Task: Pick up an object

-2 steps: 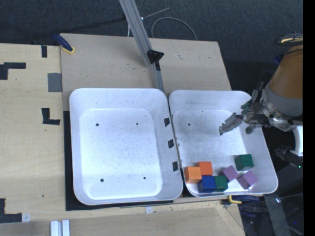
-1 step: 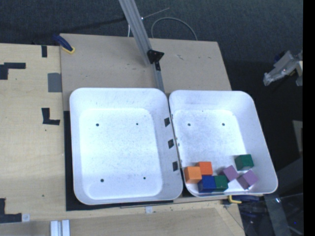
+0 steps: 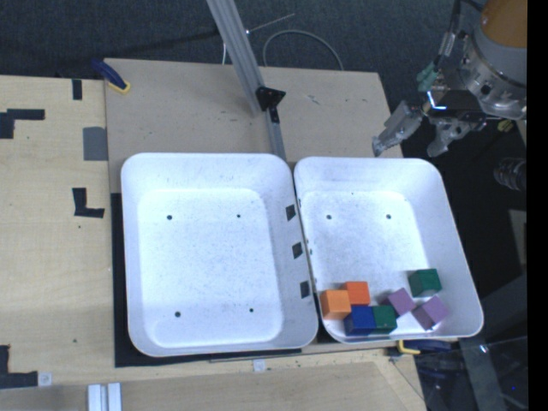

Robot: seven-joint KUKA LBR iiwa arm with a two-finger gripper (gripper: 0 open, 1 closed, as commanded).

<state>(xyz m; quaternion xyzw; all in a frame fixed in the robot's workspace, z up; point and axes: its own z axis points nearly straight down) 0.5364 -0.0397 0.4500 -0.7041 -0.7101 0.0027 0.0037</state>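
Item: grey robot arm with an orange band (image 3: 509,7), entering from the right and ending in a two-finger hand (image 3: 413,139) that hangs above the far rim of the right-hand shallow white plastic bin (image 3: 368,187), over the table (image 3: 51,255). State of hand: released, the two fingers spread apart with nothing between them. Contents of right-hand bin: a cluster of small blocks crowded into the near end, comprising an orange cube (image 3: 336,302), a second, redder orange cube (image 3: 357,293), a blue cube (image 3: 360,318), a dark green cube (image 3: 384,318), a second dark green cube (image 3: 424,282) set slightly apart, and two pale purple blocks (image 3: 400,300) and (image 3: 431,312). Several touch one another. Left-hand shallow white plastic bin (image 3: 205,255): adjoining, side by side. Governing relation: the blocks lie at the opposite end of the bin from the hand, well apart, toward the camera; the lone green cube looks the least hemmed-in candidate.
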